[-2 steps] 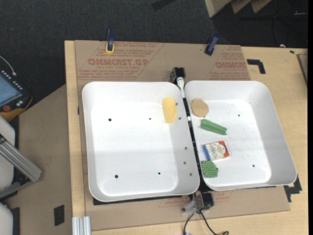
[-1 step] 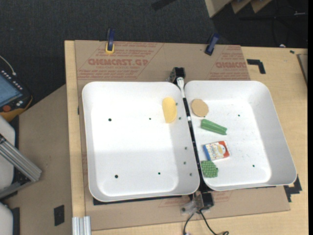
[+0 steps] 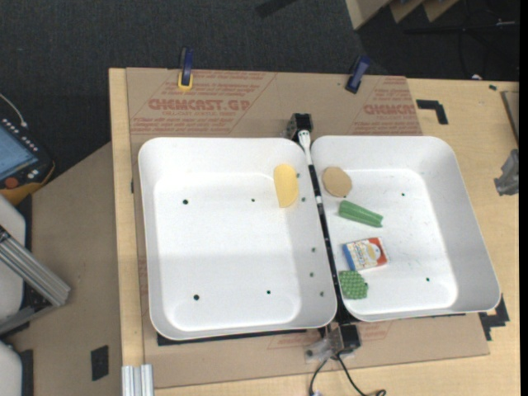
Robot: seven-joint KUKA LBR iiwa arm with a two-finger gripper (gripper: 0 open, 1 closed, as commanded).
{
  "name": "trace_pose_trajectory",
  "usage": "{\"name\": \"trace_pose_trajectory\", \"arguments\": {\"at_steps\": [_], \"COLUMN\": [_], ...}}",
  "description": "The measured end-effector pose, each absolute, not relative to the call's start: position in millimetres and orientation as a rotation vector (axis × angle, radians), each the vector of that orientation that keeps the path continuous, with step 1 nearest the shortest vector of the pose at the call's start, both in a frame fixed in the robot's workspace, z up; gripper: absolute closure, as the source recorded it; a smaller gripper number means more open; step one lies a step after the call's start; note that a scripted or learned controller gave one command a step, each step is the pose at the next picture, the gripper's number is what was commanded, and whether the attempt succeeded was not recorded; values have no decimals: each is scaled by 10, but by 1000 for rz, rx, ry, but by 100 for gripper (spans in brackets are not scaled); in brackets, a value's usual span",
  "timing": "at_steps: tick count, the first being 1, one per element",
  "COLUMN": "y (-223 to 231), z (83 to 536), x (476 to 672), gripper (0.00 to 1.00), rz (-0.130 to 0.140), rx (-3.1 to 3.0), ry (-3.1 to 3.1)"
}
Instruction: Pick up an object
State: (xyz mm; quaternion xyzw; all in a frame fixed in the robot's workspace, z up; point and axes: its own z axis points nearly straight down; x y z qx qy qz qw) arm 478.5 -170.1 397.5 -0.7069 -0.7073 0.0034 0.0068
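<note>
With the gripper (image 3: 505, 176) just beyond the right bin (image 3: 462, 221), its state impossible to tell, the green block (image 3: 360, 214) inside that bin suits a centred, straight-down grasp.

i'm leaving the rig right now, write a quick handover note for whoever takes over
Gripper: a grey part of the arm sits at the far right edge of the view, outside the bins; the gripper's state cannot be judged from here.
Left bin: one yellow object near its upper right corner, by the divide.
Right bin: tan round object at upper left, green bar below it, red, white and blue packet lower down, green textured piece near the bottom left.
Done: nothing lifted; all five objects lie in the bins.
Left: pick up an object.
</note>
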Motion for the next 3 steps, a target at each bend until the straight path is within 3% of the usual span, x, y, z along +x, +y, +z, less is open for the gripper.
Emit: {"name": "trace_pose_trajectory", "arguments": {"at_steps": [1,2,3], "y": [-2276,-2232,-2244], "z": [5444,4236,5221], "x": [4789,4788,4797], "gripper": [100,100,100], "rz": [-8,8,-8], "rx": [-2242,-2215,-2230], "ry": [-2231,-2213,-2232]}}
